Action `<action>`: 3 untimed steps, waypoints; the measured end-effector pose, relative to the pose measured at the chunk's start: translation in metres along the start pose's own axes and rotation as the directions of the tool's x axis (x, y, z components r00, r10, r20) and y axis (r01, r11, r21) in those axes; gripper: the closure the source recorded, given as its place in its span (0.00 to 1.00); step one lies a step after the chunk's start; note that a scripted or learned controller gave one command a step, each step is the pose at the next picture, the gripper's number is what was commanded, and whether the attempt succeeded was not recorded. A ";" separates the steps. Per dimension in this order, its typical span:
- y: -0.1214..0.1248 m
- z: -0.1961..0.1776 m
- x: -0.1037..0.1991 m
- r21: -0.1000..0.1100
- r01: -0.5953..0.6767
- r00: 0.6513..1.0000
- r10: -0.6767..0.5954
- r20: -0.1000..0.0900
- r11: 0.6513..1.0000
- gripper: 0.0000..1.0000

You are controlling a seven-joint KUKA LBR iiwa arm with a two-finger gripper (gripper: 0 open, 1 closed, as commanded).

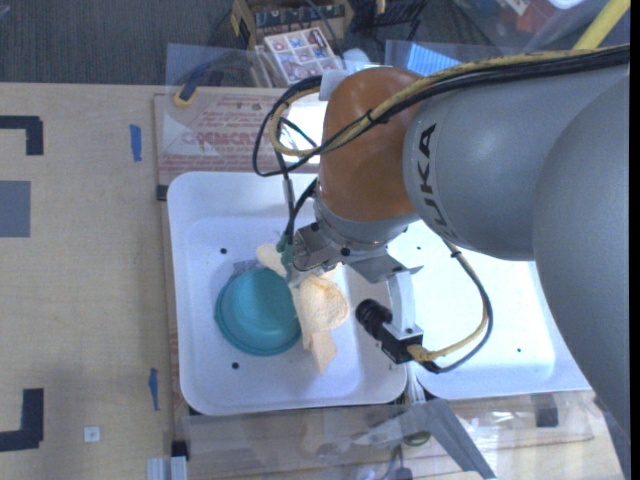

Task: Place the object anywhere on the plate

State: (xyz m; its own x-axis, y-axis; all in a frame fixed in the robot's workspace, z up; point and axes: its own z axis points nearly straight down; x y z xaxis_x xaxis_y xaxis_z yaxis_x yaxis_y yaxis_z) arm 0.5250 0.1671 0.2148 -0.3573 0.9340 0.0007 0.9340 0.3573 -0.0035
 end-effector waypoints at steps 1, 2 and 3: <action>0.000 0.000 0.000 -0.001 -0.001 1.000 0.001 0.000 1.000 0.00; -0.069 -0.041 -0.054 0.000 -0.186 0.982 0.186 -0.001 0.982 0.00; -0.069 -0.051 -0.054 -0.003 -0.188 0.982 0.188 -0.001 0.982 1.00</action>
State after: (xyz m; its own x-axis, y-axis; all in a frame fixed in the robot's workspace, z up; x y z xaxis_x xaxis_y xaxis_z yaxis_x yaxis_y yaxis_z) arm 0.4804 0.0920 0.2662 -0.1750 0.9846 0.0008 0.9846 0.1750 -0.0007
